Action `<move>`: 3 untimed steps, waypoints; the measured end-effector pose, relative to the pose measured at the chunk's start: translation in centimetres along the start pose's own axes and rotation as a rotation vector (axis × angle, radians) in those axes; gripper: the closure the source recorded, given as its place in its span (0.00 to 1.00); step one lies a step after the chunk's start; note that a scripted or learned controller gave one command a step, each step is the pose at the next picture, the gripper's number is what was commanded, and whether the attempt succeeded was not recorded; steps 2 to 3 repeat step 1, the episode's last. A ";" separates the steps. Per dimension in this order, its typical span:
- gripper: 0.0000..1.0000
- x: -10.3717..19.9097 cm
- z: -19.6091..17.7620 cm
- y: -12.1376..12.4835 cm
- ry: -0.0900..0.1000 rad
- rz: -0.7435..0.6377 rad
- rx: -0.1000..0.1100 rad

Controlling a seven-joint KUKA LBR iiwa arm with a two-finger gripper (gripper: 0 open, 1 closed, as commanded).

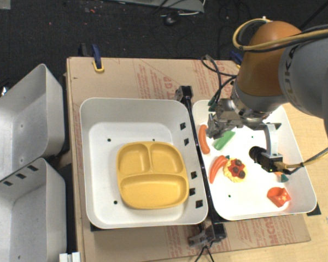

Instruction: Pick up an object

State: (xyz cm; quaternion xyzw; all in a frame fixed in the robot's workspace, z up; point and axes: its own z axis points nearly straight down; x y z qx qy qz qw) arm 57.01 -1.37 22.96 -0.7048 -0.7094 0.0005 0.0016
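My gripper (218, 127) hangs low over the upper left part of the right bin (300, 171), under the grey and orange wrist. A green toy vegetable (225, 141) lies right at its tip, partly covered by it; whether it is held I cannot tell. An orange-red sausage (204, 140) lies just to the left, along the bin's wall. Below them lie a red chilli (216, 168) and a yellow piece with dark and red spots (235, 170). A red pepper (278, 196) sits near the lower right corner.
The left bin (93, 146) holds a yellow divided plate (152, 174). A white bracket with a dark part (264, 158) and cables hang from the arm over the right bin's middle. Two white containers (22, 124) stand off the bench at the left.
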 end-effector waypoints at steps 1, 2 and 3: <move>1.00 5.7 -0.9 -1.5 0.001 -0.002 -0.002; 1.00 5.7 -0.9 -1.5 0.001 -0.002 -0.002; 1.00 5.7 -0.9 -1.5 0.001 -0.002 -0.002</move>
